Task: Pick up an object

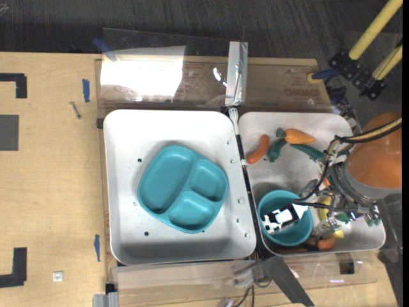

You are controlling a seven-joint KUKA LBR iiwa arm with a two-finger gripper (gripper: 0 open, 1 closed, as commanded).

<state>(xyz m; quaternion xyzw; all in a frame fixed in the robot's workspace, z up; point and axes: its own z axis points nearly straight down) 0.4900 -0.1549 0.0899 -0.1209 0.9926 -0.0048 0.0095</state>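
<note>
Since the gripper (329, 217) sits low in the right bin (281, 123) amid cables, can't tell its state. In the near corner a teal bowl (285, 219) holds a black-and-white toy (281, 217), w/ an orange bit (326, 242) just beside. Risk, imo: the gripper clips the bowl rim, or grabs nothing. Farther back, the orange sausage toy (259, 149) runs diagonally, upper end pointing toward the carrot (298, 136). The left bin (121, 133) has a teal divided plate (183, 187).

Teal tray (182, 187) in L bin (121, 139), bowl (284, 219) in R bin (268, 123)
</note>
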